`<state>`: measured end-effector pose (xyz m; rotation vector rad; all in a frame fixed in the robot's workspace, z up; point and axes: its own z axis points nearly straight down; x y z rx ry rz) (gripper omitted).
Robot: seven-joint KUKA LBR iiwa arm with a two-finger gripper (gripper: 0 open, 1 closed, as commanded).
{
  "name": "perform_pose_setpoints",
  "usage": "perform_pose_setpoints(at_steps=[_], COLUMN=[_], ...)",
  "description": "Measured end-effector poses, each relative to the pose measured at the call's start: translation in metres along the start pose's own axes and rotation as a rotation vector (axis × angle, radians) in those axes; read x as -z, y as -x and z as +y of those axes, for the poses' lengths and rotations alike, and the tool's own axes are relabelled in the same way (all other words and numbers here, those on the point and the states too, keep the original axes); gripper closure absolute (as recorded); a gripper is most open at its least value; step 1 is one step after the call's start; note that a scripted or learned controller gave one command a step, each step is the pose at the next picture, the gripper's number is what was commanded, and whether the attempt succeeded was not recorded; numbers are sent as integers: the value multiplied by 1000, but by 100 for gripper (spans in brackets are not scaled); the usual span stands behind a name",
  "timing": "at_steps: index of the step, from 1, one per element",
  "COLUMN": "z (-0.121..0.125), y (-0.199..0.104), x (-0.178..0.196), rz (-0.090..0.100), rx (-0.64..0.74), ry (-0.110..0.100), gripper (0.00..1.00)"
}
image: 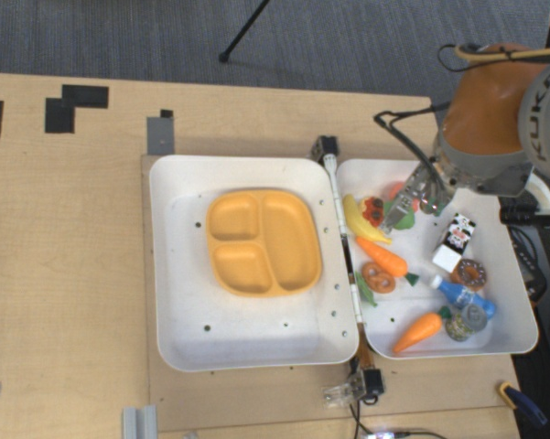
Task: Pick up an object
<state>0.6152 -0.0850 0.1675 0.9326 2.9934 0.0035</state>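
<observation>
My gripper (412, 205) hangs over the upper middle of the right bin (522, 332), open, with nothing visible between its fingers. Just left of it lie a yellow banana (360, 223) and a small red and black piece (374, 210). Below it rests an orange carrot (385, 259) beside a round red slice (378, 281). To the right of the gripper stands a black and white carton (455, 241). A second carrot (418, 330) lies near the bin's front.
A chocolate donut (471, 273), a blue bottle (457, 292) and a grey-green piece (461, 324) crowd the right bin's lower right. The left bin (178, 327) holds an orange divided plate (261, 242). A black bar (343, 236) runs between the bins.
</observation>
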Motion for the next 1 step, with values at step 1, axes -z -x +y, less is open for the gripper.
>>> perform_pose_setpoints(at_steps=[1], z=[-12], y=[-55], x=[18], rz=[2], rx=[-216], ry=[-2], gripper=[100])
